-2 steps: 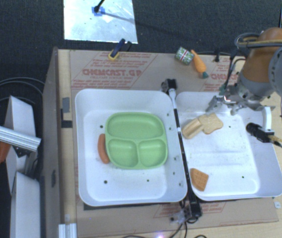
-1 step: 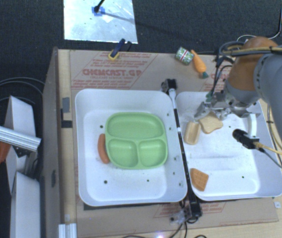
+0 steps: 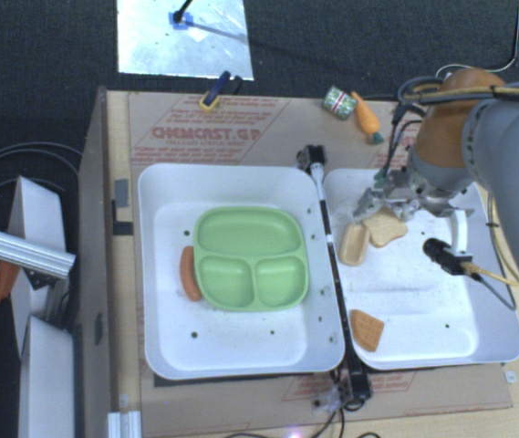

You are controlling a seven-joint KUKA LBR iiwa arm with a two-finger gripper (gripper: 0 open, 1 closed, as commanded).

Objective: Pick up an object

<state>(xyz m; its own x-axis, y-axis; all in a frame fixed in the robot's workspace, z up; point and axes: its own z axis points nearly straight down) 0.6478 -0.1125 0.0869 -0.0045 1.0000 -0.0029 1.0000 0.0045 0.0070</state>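
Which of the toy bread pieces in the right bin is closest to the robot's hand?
The bread slice right under the hand. The long bread piece lies beside it toward the divider, and the waffle-like square sits far off near the front edge.

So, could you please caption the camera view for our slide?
KUKA gripper poised over toast slice in right bin; green tray in left bin.

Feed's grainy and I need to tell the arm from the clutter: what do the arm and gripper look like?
The arm is a thick, rounded grey cylinder with an orange band above the wrist. Dark cables loop beside the band and run down to the gripper, a small cluster of silvery-grey metal. No markings can be made out.
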